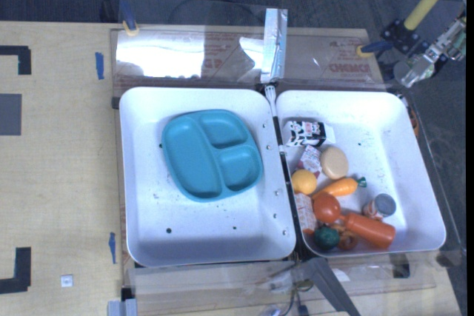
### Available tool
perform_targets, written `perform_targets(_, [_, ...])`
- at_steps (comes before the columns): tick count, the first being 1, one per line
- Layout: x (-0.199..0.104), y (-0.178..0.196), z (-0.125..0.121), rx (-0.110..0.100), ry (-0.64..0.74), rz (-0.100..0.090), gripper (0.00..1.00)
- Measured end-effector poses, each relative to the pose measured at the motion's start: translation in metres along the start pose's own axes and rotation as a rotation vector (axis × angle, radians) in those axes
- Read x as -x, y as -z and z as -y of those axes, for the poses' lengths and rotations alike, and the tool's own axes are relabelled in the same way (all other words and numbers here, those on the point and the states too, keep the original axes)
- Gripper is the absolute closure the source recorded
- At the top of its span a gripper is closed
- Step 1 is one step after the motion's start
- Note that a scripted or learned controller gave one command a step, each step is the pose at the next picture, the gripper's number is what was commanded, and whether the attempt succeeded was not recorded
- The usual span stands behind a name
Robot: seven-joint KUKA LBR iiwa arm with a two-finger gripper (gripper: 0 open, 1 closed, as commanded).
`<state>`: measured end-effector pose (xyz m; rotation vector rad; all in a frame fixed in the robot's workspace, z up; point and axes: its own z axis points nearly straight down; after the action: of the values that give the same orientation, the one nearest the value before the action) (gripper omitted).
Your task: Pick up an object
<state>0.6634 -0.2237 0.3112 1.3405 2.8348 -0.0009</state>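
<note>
The gripper (415, 70) is seen at upper right, outside the right bin (385, 109) — finger state cannot be told; the toys (337, 196) lie below-left.

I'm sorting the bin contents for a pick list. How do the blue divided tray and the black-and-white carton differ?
The blue tray lies alone in the left bin; the carton sits in the right bin among toy foods. The tray is far larger than the carton. The tray is one flat colour, the carton patterned. Both rest on white bin floors.
</note>
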Motion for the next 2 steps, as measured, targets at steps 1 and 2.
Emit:
perform_targets(1, [0.001, 0.008, -0.002, 0.002, 0.001, 0.005, 1.0])
perform_targets(2, [-0.094, -0.04, -0.073, -0.004, 0.017, -0.011, 1.0])
